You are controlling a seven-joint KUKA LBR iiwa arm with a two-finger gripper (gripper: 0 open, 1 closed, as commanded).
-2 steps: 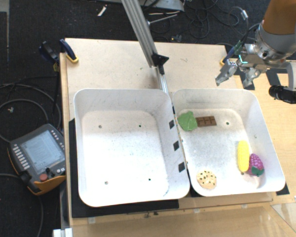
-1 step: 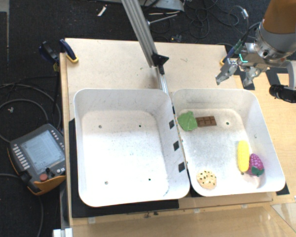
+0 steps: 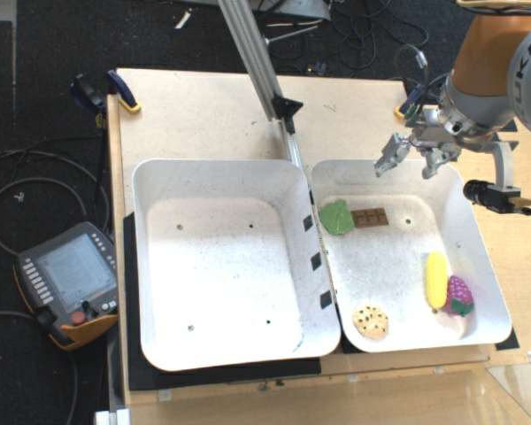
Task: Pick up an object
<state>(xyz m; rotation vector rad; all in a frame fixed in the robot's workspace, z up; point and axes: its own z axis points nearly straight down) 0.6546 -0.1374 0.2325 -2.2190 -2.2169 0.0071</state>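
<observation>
Above the far rim of the right bin [image 3: 478, 237] we see the pincer [image 3: 409, 160], its two fingers spread apart with nothing between them, hanging from the grey arm with its orange band at the upper right. Below it and a little to the left, on the bin floor near the far wall, lie a green leaf-shaped piece [image 3: 336, 217] and a brown chocolate bar [image 3: 369, 218], the two just beside each other. Farther toward us, along the right wall, a yellow corn cob [image 3: 435, 279] touches a bunch of purple grapes [image 3: 459, 295], and a round cookie [image 3: 370, 321] sits near the front edge, well apart from the pincer. The left bin [image 3: 150, 237] stands beside the right one on a pale wooden counter [image 3: 212, 113]. A slanted metal pole [image 3: 248, 42] rises from the counter, and a handheld control pendant [image 3: 68, 282] lies on the dark floor at the left, among cables.
</observation>
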